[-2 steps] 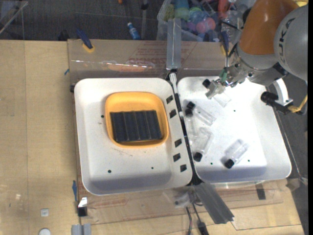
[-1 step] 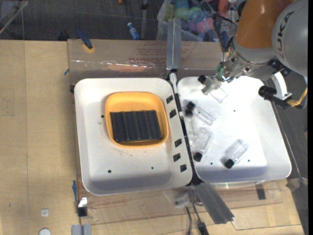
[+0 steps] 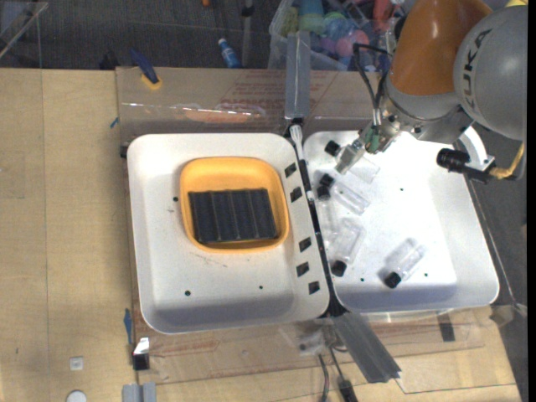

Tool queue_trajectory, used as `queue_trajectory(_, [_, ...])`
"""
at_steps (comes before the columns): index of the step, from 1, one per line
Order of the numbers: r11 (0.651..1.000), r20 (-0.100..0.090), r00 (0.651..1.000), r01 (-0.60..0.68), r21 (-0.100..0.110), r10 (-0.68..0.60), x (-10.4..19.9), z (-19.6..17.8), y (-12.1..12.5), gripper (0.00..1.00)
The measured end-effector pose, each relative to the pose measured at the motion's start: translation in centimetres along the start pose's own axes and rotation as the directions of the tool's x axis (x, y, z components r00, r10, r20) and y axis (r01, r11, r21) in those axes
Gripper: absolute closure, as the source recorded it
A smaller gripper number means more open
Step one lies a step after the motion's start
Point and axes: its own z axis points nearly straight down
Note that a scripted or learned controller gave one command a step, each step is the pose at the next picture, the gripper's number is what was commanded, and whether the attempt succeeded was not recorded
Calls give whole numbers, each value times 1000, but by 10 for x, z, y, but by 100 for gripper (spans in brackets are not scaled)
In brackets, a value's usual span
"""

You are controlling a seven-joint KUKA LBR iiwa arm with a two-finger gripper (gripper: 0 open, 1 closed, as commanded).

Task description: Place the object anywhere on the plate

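Nearest, clear black-capped vials (image 3: 404, 260) scattered in right bin (image 3: 444, 216); further back, black ridged block (image 3: 233, 214) lying flat on orange plate (image 3: 230, 166) in left bin (image 3: 155, 249); farthest, gripper (image 3: 368, 141) low over right bin's back part, grip state impossible to tell.

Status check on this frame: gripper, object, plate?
Gripper over right bin, upper left part. Clear bottles lying loose in that bin. Orange plate in left bin, dark ridged insert on it.
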Motion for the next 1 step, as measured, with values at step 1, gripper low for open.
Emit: queue_trajectory(1, [1000, 0, 1000, 0, -1, 0, 0, 0, 0, 0])
